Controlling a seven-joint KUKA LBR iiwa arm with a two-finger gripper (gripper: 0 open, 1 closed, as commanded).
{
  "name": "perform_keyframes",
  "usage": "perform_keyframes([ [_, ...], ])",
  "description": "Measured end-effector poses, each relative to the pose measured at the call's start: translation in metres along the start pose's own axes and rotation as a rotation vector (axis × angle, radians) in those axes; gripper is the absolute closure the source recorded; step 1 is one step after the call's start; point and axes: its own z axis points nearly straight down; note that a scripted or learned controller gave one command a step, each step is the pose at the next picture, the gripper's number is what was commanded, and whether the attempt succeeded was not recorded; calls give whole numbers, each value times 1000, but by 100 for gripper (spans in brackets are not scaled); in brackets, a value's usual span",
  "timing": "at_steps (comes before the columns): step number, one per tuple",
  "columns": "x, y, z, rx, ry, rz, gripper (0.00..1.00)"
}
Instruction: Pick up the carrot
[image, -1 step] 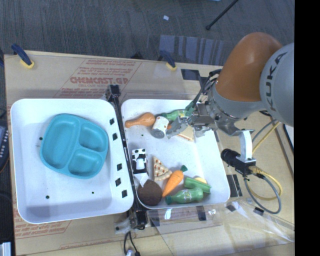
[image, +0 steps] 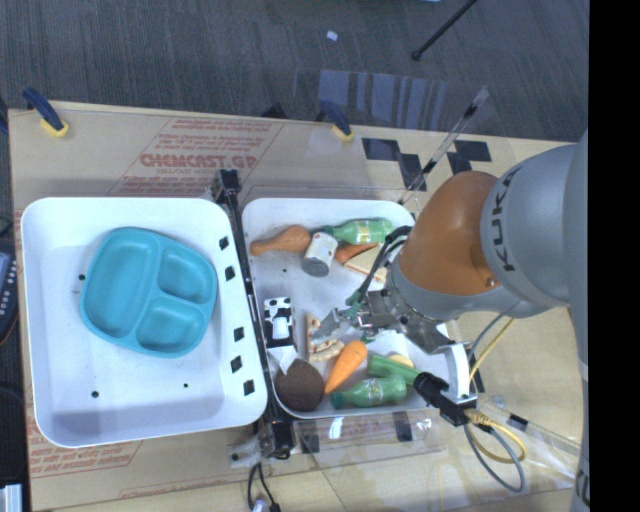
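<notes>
Camera view: looking down on both bins.
Claw: mine, low in the right bin; I can't tell what it's doing.
Carrot: just below my claw, lying slanted, tip toward the bin's near left corner.
Right bin: carrot, green bottles, brown ball, more toys.
Left bin: blue plate.

We see the carrot hemmed in: a brown ball at its left, green bottles touching its right and near side, and the gripper just beyond it. The open floor of the right bin lies farther back, around the small can.
</notes>
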Motion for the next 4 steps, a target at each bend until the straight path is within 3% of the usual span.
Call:
perform_keyframes([
  [1,-24,-4,67,-22,-5,-308,0],
  [2,-23,-6,59,-13,-2,-320,100],
  [3,45,81,-35,-21,-7,-490,100],
  [4,43,79,-32,-12,-7,-485,0],
])
